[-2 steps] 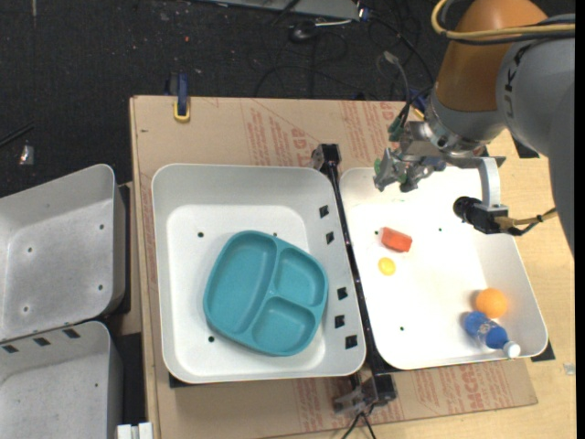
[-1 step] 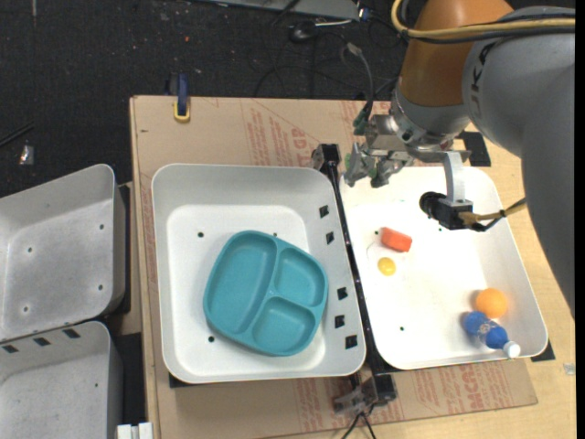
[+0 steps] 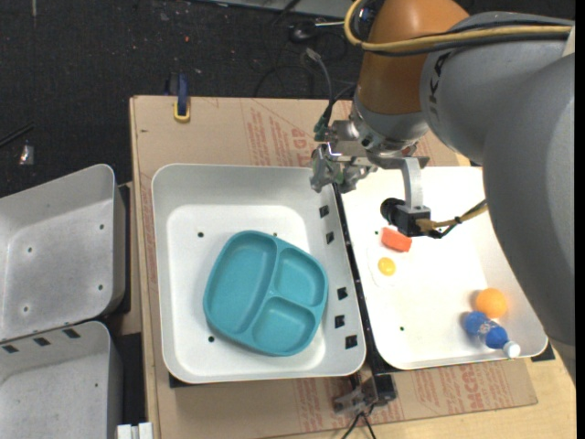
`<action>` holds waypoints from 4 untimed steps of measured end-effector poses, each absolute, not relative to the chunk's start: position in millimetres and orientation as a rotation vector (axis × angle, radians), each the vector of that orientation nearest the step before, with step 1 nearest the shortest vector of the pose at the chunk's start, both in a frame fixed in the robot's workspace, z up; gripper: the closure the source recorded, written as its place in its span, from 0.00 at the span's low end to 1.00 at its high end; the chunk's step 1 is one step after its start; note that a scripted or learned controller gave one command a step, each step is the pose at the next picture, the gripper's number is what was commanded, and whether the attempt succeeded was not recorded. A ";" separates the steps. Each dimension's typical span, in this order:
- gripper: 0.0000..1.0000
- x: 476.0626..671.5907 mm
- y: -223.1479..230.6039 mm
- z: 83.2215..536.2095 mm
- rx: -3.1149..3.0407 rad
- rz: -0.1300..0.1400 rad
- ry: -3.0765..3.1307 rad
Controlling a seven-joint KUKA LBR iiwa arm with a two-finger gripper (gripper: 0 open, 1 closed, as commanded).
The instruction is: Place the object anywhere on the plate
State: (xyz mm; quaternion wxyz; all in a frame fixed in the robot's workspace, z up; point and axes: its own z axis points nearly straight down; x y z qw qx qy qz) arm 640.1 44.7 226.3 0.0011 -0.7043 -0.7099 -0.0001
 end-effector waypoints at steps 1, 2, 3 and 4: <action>1.00 638.1 94.2 220.3 -2.212 -0.001 -2.229; 1.00 626.9 157.1 231.0 -2.210 -0.003 -2.231; 1.00 625.6 186.5 239.6 -2.214 -0.003 -2.229; 0.00 625.8 184.2 239.2 -2.218 0.000 -2.225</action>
